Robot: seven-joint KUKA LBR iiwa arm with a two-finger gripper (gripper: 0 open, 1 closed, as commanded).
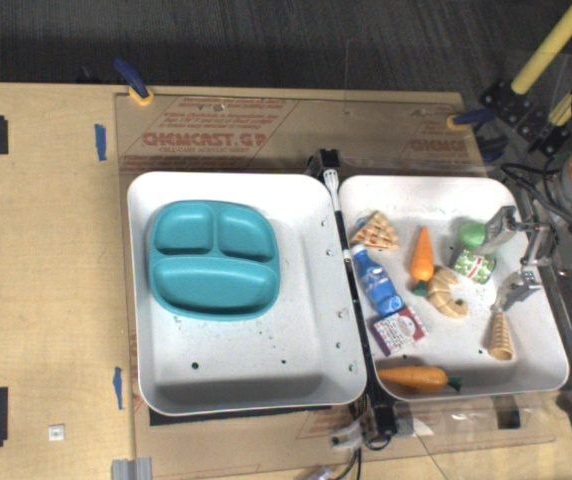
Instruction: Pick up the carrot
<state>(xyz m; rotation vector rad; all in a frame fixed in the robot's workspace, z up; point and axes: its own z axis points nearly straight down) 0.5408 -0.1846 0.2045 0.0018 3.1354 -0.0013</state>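
An orange carrot lies lengthwise in the middle of the right bin, its tip pointing to the back. A second orange carrot with a green stem end lies along that bin's front wall. My gripper hangs over the right side of the same bin and is open, with nothing between its fingers. It sits well to the right of the middle carrot, just beyond a small green-and-white carton.
The right bin also holds a waffle wedge, a blue bottle, a purple packet, a bread roll, a green piece and an ice cream cone. In the left bin rests a teal divided plate.
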